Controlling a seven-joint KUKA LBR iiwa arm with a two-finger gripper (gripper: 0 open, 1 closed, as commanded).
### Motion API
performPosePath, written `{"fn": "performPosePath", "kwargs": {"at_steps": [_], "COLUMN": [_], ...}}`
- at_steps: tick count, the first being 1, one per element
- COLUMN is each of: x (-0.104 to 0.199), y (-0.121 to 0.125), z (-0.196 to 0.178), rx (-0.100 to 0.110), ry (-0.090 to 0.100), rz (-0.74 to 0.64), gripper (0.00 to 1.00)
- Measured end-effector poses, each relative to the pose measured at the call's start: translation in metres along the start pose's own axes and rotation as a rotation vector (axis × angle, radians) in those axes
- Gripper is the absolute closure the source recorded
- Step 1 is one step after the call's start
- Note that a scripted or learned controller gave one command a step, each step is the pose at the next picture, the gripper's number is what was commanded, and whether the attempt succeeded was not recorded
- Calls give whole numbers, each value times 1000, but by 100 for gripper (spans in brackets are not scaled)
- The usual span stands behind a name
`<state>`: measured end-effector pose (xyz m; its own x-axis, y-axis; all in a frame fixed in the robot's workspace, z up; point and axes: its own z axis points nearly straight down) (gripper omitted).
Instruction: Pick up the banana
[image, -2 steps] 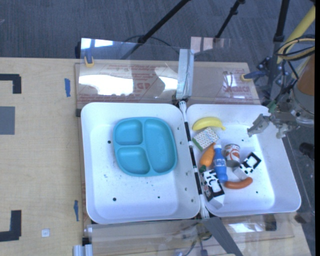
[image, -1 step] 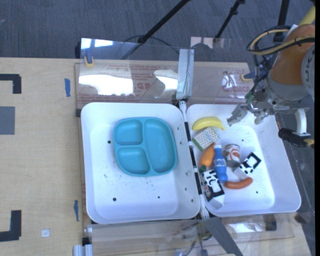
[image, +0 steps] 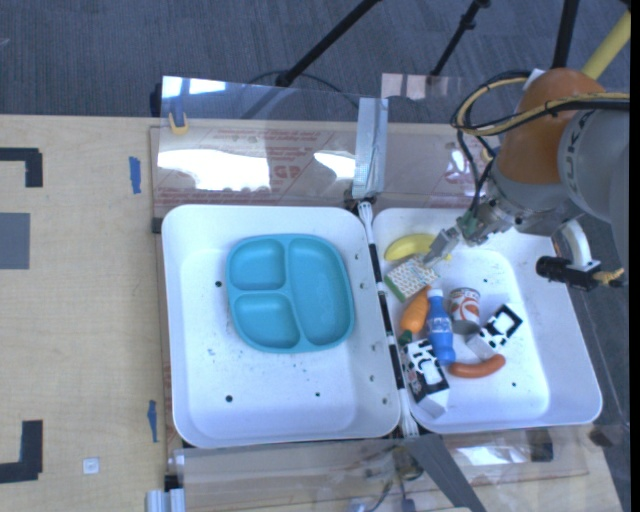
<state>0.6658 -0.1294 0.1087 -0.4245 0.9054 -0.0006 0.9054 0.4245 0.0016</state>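
A checkered box (image: 411, 275), orange carrot (image: 414, 311) and blue bottle (image: 440, 326) crowd the curved yellow banana (image: 405, 246); the grey two-finger gripper (image: 440, 247) sits at its right end, finger spread impossible to tell

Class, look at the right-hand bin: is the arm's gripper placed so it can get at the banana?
Probably yes. The gripper hangs just right of the banana, whose top is uncovered; a checkered block crowds its near side.
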Motion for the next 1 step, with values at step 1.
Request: {"fn": "performPosePath", "kwargs": {"at_steps": [1], "x": [10], "y": [5], "z": [11], "rx": [13], "ry": [-7], "rz": [-192], "gripper": [0]}}
